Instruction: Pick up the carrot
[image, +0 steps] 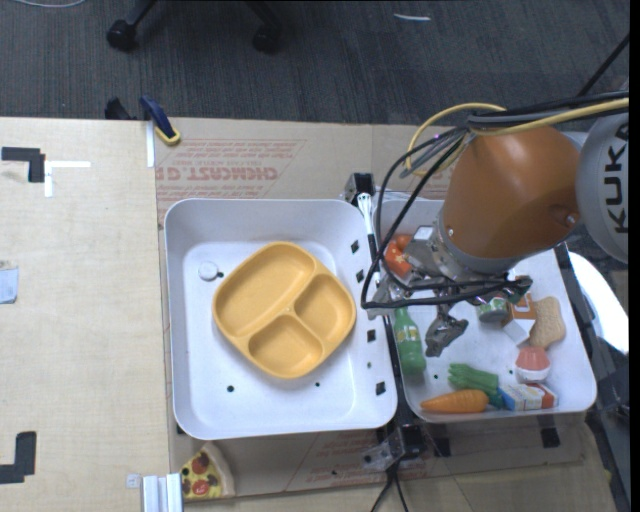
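Carrot (455, 402) lies flat at the near edge of the right bin (578, 385), orange, tip pointing left, just below a green pepper-like toy (473, 379). Gripper (443, 335) hangs above the bin middle, well up from the carrot — dark fingers pointing down, nothing visibly between them; how wide they stand, cannot tell from this angle. Green bottle (407, 341) just left of it, apart. Orange wrist band (510, 190) covers the bin's upper part. Left bin (190, 400) carries a yellow divided plate (285, 309). Bread slice (546, 322) and small boxes sit on the right side.
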